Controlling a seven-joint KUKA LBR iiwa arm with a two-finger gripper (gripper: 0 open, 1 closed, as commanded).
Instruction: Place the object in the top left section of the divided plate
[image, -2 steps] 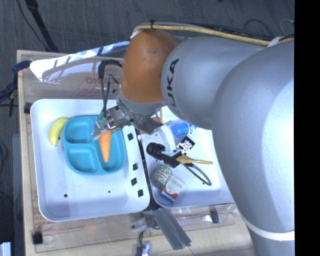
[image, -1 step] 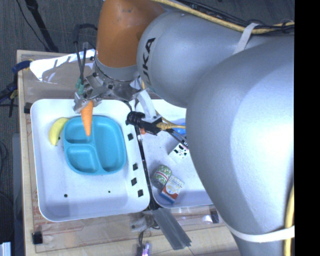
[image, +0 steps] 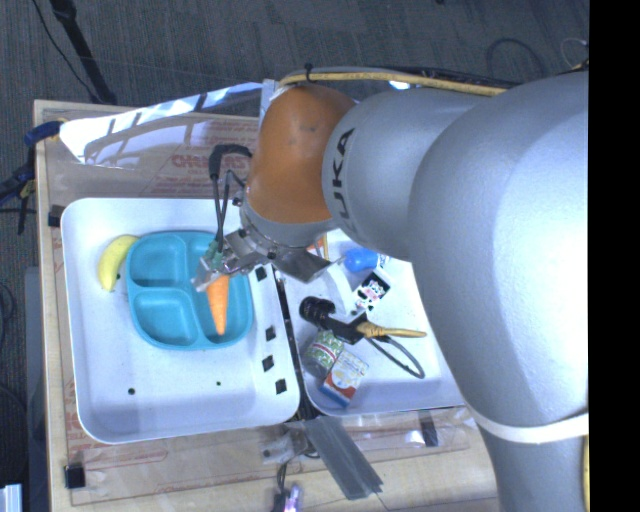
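gripper (image: 222, 262) hangs over the blue divided plate (image: 160, 300) with its fingers pinching the carrot (image: 218, 305) by the top, above the right-hand section, so letting go here would likely drop it in the wrong compartment.

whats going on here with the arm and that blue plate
A grey arm reaches in from the right over two white bins. Its gripper is at the upper end of a carrot, over the right side of the blue divided plate in the left bin. A banana lies just left of the plate. The right bin holds a jumble of small items.
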